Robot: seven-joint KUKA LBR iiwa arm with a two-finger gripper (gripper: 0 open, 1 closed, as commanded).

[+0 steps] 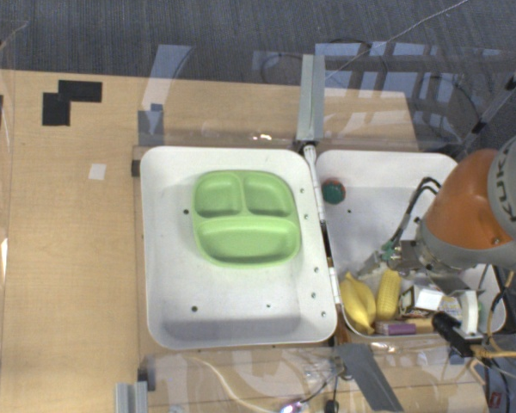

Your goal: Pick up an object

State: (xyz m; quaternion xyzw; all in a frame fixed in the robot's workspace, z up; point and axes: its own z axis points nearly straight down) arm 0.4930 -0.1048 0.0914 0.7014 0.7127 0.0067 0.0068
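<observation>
Down on the wooden worktop (60, 231), two shallow white bins side by side. Left bin (168, 299): a green divided plate (245, 218), three compartments, lying flat near the middle. Right bin (370, 222): a small dark green ball (333, 192) close to the dividing wall at the far end, well apart from everything else. At the near end, a yellow banana (357, 301) lying against the near left corner, and just beside it an upright-looking yellow corn cob (387, 293), the two apparently touching. Just past them toward the near rim, a small purple piece (397, 327), too small to name.

Arm (475, 213) reaching in from the right, orange band low over the right bin. Tool (402, 261) down just above the corn cob, mostly hidden under the wrist and cabling; whether open or closed, cannot tell, and nothing seen gripped.
</observation>
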